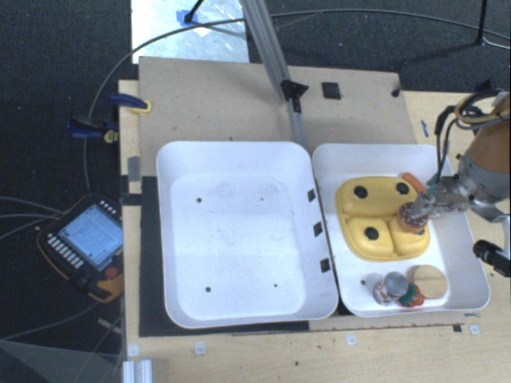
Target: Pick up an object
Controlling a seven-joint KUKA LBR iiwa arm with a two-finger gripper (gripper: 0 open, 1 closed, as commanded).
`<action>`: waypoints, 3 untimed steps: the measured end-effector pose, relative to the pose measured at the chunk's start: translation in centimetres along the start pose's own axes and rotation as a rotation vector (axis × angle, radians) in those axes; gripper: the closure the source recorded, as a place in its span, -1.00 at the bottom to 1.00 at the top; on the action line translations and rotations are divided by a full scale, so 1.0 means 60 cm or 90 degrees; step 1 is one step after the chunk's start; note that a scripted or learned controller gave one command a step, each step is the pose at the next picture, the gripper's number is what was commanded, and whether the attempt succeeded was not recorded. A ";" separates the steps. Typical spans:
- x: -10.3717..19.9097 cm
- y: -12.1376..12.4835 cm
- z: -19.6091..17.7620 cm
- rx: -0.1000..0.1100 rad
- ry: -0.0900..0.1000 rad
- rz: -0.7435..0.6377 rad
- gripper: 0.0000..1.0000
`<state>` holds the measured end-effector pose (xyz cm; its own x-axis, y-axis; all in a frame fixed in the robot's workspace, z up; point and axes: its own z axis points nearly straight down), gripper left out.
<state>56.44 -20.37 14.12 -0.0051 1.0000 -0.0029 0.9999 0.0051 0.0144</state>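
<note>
The gripper (415,216) tip blurs over the yellow object (377,218); its opening is impossible to tell. The arm (479,178) enters from 3 o'clock, cut off at the edge.

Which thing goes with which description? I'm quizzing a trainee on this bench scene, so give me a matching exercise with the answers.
Things:
1. yellow object
2. round wooden disc
3. handheld screen unit
4. gripper

Descriptions:
A. on the dark floor, left of the bench
B. near corner of the right bin
C. over the yellow object's right edge
D. middle of the right bin, with dark spots

Pairs: 1-D, 2-B, 3-A, 4-C
</note>
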 end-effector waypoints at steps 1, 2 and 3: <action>0.008 0.010 -0.076 0.006 0.001 -0.001 1.00; 0.008 0.014 -0.144 0.005 0.001 -0.001 1.00; 0.007 0.016 -0.179 0.006 0.001 -0.002 1.00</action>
<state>57.27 -19.89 24.86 -0.0075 1.0000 -0.0016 1.0000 0.0075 0.0054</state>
